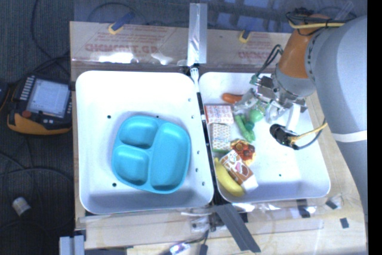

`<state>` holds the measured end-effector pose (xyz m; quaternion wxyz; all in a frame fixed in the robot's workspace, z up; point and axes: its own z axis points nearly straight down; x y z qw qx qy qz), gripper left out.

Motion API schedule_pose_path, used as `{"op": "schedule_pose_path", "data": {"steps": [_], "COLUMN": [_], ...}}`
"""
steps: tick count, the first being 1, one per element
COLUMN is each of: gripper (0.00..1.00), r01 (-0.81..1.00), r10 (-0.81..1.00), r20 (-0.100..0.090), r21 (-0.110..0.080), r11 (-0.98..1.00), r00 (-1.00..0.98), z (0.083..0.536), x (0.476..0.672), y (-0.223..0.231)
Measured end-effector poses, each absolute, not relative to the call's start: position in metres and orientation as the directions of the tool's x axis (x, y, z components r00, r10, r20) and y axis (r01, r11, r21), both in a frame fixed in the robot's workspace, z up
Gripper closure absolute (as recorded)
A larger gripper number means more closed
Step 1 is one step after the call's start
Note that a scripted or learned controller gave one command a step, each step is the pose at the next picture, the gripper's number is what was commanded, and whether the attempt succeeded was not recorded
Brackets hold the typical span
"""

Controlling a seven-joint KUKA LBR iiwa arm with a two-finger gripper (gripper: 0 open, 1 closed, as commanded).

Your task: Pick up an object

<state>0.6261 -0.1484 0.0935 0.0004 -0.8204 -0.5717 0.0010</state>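
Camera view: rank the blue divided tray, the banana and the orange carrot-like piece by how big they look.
1. Blue divided tray, left bin, by far the largest.
2. Banana, front of the right bin, partly covered by a small box.
3. Orange carrot-like piece, partly hidden near the gripper, so unsure.

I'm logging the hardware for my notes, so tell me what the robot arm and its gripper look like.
The arm is bulky, rounded and grey, with an orange band just above the wrist. Below that sits the gripper, a compact cluster of silver-grey metal parts. A yellow cable loops beside it to a black fitting, and dark cables run along the wrist.
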Motion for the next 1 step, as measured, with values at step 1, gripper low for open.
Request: {"op": "schedule_pose_path", "data": {"steps": [1], "gripper": [0.00], "r01": [0.999], "r10": [0.999], "r20": [-0.005], "r21": [0.006], "r11": [-0.038], "r00": [0.038], "z": [0.0885], "x": [0.6448], "y": [-0.1720]}}
